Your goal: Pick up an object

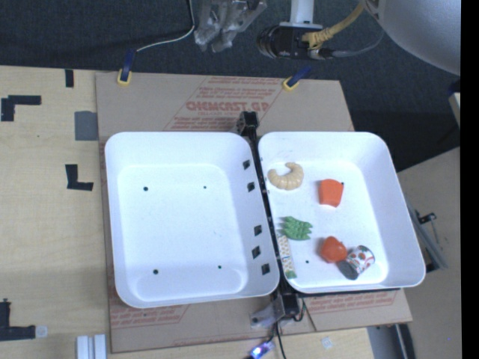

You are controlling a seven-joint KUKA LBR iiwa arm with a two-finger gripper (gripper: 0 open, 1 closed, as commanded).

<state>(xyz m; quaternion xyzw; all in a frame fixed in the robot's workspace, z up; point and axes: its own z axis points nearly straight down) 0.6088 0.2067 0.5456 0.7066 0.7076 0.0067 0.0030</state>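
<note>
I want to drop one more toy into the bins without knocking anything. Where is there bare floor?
The left white bin offers open floor wall to wall. In the right white bin, free patches lie along the right wall beside the orange block and across the top above the tan croissant-shaped toy. The bottom is crowded: green leafy toy, red lump, spotted cup.

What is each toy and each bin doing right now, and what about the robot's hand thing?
Croissant: lying flat in the right bin.
Orange cup: resting in the right bin, apart from the others.
Green leafy toy: lying flat near the divider.
Red toy: touching the spotted toy.
Spotted toy: tipped on its side.
Right bin: holds all the toys.
End effector: raised above the bench, holding nothing.
</note>
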